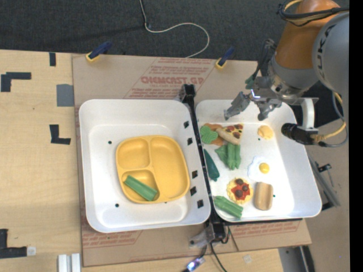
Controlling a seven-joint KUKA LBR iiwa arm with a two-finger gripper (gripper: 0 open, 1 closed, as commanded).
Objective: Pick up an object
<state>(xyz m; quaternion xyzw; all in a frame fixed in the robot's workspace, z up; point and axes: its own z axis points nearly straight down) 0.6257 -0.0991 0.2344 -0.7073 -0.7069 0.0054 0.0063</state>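
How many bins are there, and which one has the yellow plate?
2. The left bin holds the yellow plate. The right bin holds the toy food, and the gripper hangs over its far end.

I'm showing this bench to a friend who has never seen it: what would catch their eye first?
Probably the yellow divided plate in the left bin, with one green vegetable piece in its near compartment. Next, the heap of toy food in the right bin: a pizza slice, a fried egg and a bread roll. Above that bin's far edge hangs the gripper, fingers spread and holding nothing.
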